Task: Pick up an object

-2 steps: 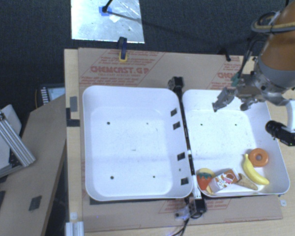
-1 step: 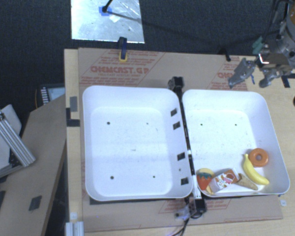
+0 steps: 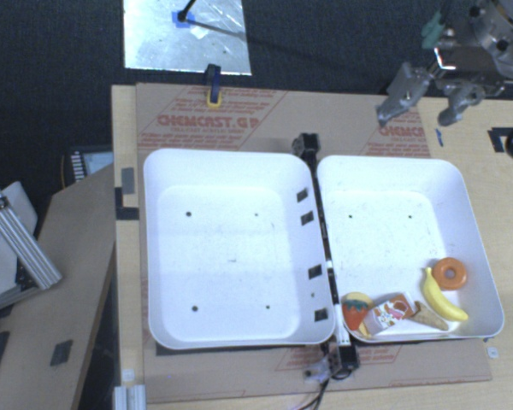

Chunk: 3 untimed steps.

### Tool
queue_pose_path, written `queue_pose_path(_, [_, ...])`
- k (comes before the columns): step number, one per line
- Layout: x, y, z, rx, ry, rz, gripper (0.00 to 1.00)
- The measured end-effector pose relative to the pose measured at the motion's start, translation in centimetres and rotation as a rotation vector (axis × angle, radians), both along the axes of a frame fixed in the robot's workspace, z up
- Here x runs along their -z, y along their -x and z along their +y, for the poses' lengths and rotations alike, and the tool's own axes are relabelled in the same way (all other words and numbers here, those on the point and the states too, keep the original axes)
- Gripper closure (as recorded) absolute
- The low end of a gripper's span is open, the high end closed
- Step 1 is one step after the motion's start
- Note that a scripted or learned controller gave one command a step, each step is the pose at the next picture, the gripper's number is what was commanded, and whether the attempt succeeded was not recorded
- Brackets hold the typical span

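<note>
Nearest you, along the front wall of the right bin point(image 3: 462, 196), lies the small pile of play food you can pick from. A yellow banana point(image 3: 440, 297) lies aslant near the front right corner, its upper end just beside an orange doughnut point(image 3: 450, 272) that sits a little farther back. Left of the banana you will see a red and white packet point(image 3: 387, 313), with a brownish cone-shaped piece point(image 3: 429, 317) between it and the banana, touching or nearly so. At the left end of the row an orange and red fruit point(image 3: 356, 308), possibly a peach or tomato, rests close to the divider between the bins. All of these crowd the front edge; the rest of that bin's floor is bare white.

The left bin point(image 3: 222, 246) sits beside it, the two joined by a dark hinge strip with clips.

Your gripper point(image 3: 429, 101) hangs at the upper right, above the bench's cardboard sheet point(image 3: 239, 114) and beyond the back rim of the right bin, well apart from the toys. Its two fingers point(image 3: 398, 92) stand spread, with nothing between them.

At the back, a shiny metal plate point(image 3: 186, 24) lies on the dark floor.
</note>
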<state>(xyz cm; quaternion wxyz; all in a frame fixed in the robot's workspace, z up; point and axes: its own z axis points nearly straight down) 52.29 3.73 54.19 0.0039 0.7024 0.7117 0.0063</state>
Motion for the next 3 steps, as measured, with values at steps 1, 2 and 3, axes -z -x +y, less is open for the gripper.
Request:
queue_pose_path(1, [0.6,3.8,-1.2,0.008,0.003,0.011,0.00])
queue_pose_path(2, [0.7,3.7,3.2,0.005,0.002,0.011,0.00])
queue_pose_path(3, [0.7,3.7,7.6,0.005,0.001,0.012,0.00])
